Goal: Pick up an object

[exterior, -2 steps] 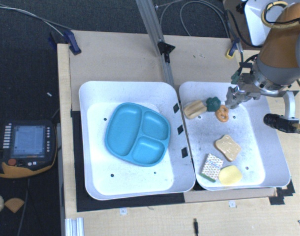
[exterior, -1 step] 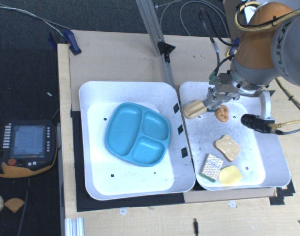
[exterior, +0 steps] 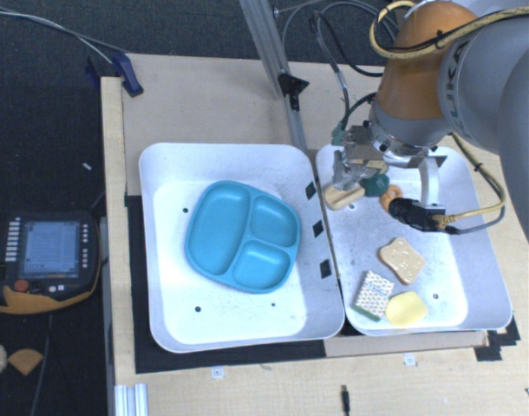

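On the far left, off the tabletop [exterior: 247, 380], a teach pendant [exterior: 46, 258] with a lit screen lies on the dark floor. The left white bin [exterior: 160, 167] holds a blue divided plate [exterior: 243, 235] with three compartments, lying flat near the bin's middle. A slanted metal post [exterior: 269, 46] runs down from the top toward the seam between the bins. The right white bin [exterior: 481, 267] carries several small things: a pale tan, bone-like piece [exterior: 342, 198] near its upper left corner, a small orange piece [exterior: 390, 200] just right of that, a tan bread-slice shape [exterior: 401, 259] lower down, a checkered sponge-like block [exterior: 373, 294] and a yellow rounded piece [exterior: 405, 308] side by side near the lower edge. The gripper [exterior: 358, 176] hangs over the upper left part of this bin, directly above the tan piece and beside a teal object [exterior: 376, 183]; I cannot tell how its fingers stand, nor whether anything sits between them. The grey arm with its orange band [exterior: 421, 59] reaches in from the upper right.
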You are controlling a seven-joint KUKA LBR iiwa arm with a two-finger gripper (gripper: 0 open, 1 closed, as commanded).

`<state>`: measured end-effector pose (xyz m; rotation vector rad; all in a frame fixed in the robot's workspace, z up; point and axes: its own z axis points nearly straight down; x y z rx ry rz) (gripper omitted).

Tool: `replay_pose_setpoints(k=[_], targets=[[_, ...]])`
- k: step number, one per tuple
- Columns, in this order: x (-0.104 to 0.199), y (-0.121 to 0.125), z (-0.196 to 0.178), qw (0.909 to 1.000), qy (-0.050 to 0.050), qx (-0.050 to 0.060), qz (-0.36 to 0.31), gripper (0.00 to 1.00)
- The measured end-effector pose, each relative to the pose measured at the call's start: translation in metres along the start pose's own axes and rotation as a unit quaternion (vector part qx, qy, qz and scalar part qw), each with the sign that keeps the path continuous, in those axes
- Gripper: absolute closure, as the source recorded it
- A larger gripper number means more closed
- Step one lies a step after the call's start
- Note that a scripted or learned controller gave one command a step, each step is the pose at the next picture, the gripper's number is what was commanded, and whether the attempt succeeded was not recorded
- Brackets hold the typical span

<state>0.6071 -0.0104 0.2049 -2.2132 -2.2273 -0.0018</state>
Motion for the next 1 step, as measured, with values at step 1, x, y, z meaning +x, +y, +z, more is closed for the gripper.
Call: replay_pose_setpoints(k=[1], targets=[[0.0542, -0.0004, -0.0114, 1.0, 0.0, -0.001, 0.0, 1.0]])
